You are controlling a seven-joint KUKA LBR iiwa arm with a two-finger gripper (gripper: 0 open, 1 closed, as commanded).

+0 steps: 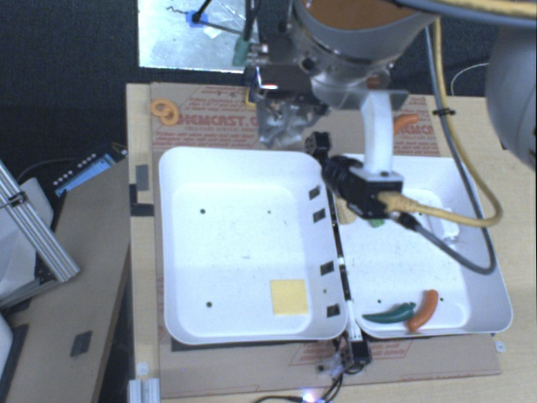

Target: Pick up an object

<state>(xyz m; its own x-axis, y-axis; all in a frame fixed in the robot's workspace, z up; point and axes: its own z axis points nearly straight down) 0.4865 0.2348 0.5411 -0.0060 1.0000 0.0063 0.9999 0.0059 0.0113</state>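
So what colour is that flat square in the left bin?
Yellow. The square shows best in the camera view.

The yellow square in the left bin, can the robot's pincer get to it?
Probably yes. The yellow square lies flat and alone on the left bin's floor, with nothing on top or beside it. The pincer sits beyond the bin's far rim, so it must travel across.
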